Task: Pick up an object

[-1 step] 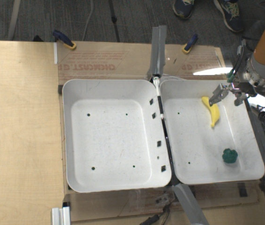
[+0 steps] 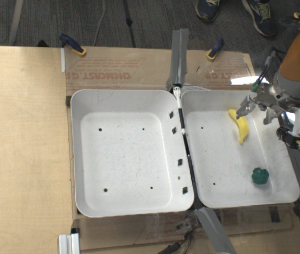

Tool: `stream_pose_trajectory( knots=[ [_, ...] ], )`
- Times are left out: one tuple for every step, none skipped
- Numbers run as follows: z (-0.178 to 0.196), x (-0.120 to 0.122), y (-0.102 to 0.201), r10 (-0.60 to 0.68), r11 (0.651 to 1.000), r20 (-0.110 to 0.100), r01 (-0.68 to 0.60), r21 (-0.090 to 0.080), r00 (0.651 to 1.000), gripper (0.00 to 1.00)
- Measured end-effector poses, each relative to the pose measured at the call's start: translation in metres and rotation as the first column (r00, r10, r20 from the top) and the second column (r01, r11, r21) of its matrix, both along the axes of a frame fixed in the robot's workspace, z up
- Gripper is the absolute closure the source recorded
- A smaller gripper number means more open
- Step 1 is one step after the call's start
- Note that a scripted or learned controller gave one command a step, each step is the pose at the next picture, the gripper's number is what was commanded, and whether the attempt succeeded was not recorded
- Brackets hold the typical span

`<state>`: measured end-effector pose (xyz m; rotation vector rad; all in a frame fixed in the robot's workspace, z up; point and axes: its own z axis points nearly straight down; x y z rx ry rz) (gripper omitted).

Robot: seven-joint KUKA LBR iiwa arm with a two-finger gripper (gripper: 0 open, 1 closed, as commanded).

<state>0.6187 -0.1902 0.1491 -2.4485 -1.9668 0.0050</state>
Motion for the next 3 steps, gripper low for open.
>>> stream_pose_trajectory(
  knots=[
    [-0.059, 0.005, 0.022, 0.043, 0.999, -0.001, -0.043, 0.001, 0.999, 0.0],
    [-0.058, -0.086, 0.086, 0.012, 1.0, 0.0, -0.012, 0.002, 1.0, 0.0],
    [0.027, -0.141, 0.038, -0.027, 1.0, 0.001, 0.027, 0.0, 1.0, 0.0]
  ],
)
